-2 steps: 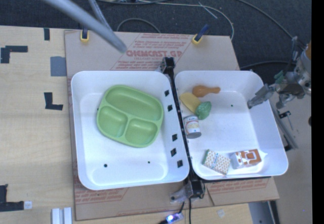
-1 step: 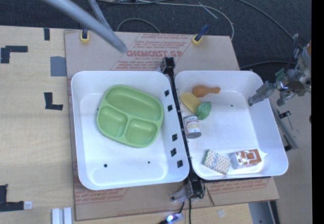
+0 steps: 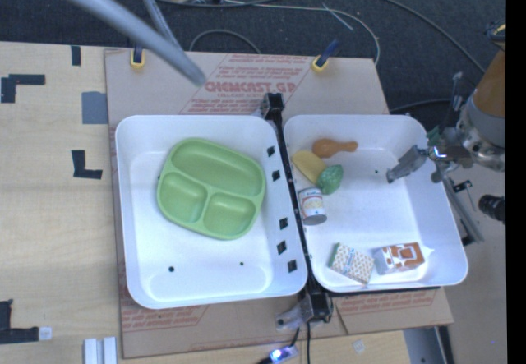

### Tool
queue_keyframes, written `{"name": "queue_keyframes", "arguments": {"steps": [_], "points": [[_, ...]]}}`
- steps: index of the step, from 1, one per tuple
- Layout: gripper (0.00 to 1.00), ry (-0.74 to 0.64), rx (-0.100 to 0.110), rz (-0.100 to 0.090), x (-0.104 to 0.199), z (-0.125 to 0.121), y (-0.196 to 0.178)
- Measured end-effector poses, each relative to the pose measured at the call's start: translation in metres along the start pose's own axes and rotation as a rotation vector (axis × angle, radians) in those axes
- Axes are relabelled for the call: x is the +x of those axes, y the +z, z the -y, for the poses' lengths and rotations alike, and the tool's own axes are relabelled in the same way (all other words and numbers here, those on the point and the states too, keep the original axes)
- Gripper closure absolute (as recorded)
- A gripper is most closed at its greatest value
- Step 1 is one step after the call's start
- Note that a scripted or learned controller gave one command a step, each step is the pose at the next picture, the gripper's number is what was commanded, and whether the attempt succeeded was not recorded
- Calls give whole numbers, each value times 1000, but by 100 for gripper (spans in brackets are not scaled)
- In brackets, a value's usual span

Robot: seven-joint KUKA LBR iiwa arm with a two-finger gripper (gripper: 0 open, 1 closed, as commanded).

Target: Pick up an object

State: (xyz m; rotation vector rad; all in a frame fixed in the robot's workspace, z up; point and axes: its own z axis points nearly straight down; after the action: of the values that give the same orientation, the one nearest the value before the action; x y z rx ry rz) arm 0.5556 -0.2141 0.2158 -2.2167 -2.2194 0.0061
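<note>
Your packets (image 3: 380, 260) sit nearest; end effector (image 3: 404, 167) hangs above the right bin (image 3: 448, 223) (spread unclear, cannot tell), so descend straight.

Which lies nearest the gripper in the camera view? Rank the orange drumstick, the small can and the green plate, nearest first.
From the gripper:
1. Orange drumstick, upper right bin.
2. Small can, by the divider.
3. Green plate, left bin.

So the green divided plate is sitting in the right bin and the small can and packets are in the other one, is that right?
Not quite. The camera view shows the green divided plate in the left bin, not the right. The small can and the packets lie in the other one, the right bin.
</note>
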Motion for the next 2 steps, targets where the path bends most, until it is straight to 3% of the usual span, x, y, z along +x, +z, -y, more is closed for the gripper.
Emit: {"name": "queue_keyframes", "arguments": {"steps": [2], "points": [[0,1,0,0,-8,-6,112]]}}
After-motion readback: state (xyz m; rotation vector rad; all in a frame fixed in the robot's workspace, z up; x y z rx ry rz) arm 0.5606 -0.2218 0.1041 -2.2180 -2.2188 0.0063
